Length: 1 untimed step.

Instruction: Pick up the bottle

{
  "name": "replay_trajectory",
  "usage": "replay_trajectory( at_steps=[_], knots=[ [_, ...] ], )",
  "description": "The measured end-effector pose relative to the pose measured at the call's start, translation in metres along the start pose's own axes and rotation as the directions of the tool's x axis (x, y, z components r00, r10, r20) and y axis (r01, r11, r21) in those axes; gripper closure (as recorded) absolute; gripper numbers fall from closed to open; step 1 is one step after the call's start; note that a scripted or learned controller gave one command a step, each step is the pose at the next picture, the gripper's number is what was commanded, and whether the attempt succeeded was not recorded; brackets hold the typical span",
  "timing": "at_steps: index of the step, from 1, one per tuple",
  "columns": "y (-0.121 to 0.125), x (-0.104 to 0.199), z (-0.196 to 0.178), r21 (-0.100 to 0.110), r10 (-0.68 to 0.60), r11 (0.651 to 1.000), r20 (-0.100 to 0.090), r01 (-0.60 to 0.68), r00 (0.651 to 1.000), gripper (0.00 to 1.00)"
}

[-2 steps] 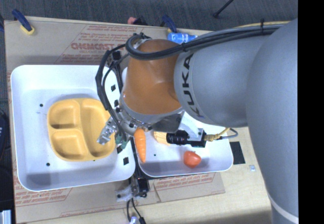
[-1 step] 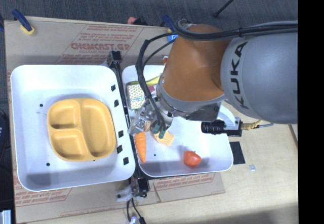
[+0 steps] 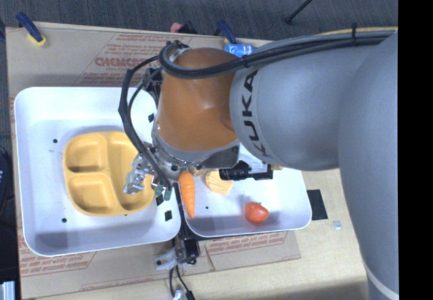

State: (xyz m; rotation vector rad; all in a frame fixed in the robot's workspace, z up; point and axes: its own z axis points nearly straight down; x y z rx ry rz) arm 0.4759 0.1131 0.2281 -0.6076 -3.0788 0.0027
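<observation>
Your gripper (image 3: 139, 180) sits left of the frame's centre, above the right edge of the yellow divided tray (image 3: 95, 173) in the left bin (image 3: 34, 156). You cannot tell its state. No bottle can be made out; a carrot (image 3: 187, 194) and tomato (image 3: 256, 212) lie in the right bin (image 3: 291, 221).

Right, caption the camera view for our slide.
Grey KUKA arm hangs over two shallow white bins; yellow divided plastic tray left, orange carrot right.

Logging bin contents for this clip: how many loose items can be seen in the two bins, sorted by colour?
Yellow: 2, the divided tray in the left bin and a pale wedge-shaped piece in the right bin
Orange: 1, the carrot
Red: 1, the tomato
Total: 4. The arm hides part of both bins.
</observation>
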Motion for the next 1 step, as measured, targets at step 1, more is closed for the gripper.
replay_trajectory(
  at_steps=[1],
  knots=[
    [-0.0661,-0.0282,-0.0554,-0.001,-0.095,0.995,0.005,0.095,0.995,1.0]
  ],
)
